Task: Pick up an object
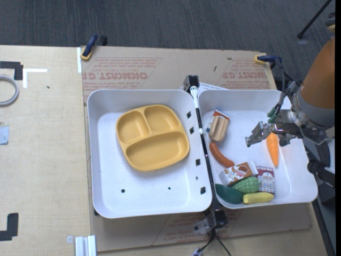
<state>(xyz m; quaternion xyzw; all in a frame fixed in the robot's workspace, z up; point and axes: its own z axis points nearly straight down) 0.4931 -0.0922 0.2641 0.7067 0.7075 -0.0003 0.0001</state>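
A robot pincer (pixel 273 134) hangs over the right bin (pixel 298 192), fingers parted and holding nothing, directly above an orange toy carrot (pixel 273 150) lying in that bin. A yellow divided plate (pixel 153 137) sits in the left bin (pixel 106 196).

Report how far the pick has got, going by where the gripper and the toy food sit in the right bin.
Done: the gripper has reached into the right bin and hangs beside the carrot. In hand: nothing seen between its fingers; it looks like an approach to the carrot. Left: the grasp and lift. The sausage, the bread roll and the corn lie on the bin floor, and the yellow plate sits in the left bin.
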